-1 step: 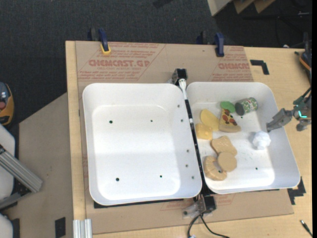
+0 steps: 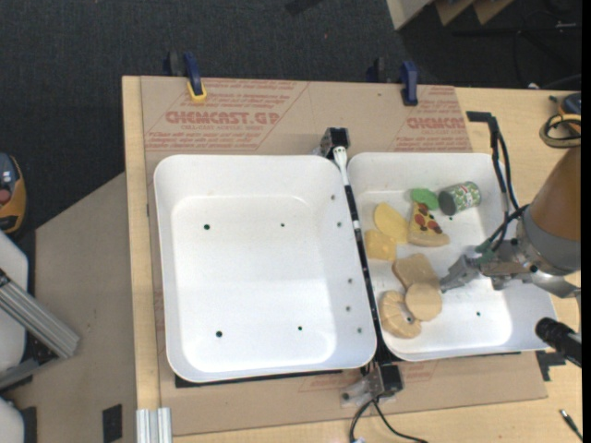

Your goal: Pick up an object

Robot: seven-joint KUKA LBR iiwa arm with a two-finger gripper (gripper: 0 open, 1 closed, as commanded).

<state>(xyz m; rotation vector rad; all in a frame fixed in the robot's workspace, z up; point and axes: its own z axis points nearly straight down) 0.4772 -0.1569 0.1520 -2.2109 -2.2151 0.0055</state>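
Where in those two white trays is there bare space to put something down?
The left bin offers its whole white floor. In the right bin, bare floor lies along the near edge and the far corner by the divider. It is crowded in the middle, where the toy foods cluster beside the gripper.

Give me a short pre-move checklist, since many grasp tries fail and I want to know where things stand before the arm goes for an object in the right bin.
1. Objects within reach: ok. All the items lie clustered in the right bin, on the arm's side.
2. Hand position: ok. The hand sits low in that bin, beside the tan bread-like pieces.
3. Finger opening: cannot tell.
4. Object already held: not ok. Nothing shows between the fingers.
5. Target isolation: not ok. The tan pieces touch or overlap each other; the yellow pieces and the pizza slice crowd close by.
6. Easier target: ok. The green-labelled can lies on its side near the far wall, less crowded.
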